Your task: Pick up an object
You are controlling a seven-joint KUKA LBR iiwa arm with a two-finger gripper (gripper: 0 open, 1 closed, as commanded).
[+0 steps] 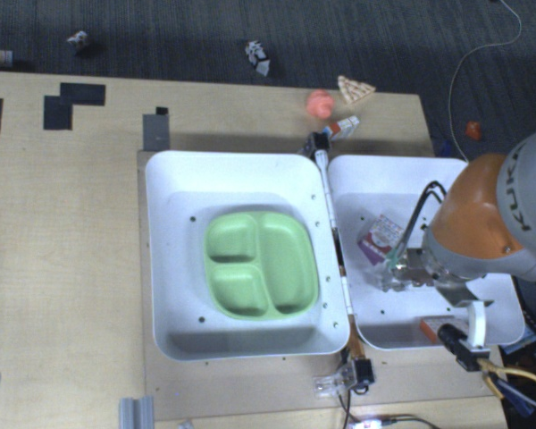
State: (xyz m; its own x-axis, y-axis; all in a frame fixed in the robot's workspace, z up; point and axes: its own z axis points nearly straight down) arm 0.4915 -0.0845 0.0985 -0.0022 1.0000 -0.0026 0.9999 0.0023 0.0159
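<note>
Left bin (174, 195): a shallow white bin near the middle of the counter (62, 266), holding a green divided tray (261, 264) that lies flat at its centre. Right bin (375, 172): set just beside the left one, toward the counter's right edge, and entered by the arm (482, 217) from the right. A small purple-and-clear packet (377, 237) lies near this bin's middle, and an orange item (427, 330) rests by its near wall. The end effector (400, 273) sits low in the right bin, just beside the packet. Whether it is spread or closed cannot be told from this angle, and nothing can be seen in its grip. Risk, as judged: the packet looks thin and slippery, so a closure slightly off its edge could push it aside or clamp on nothing.
</note>
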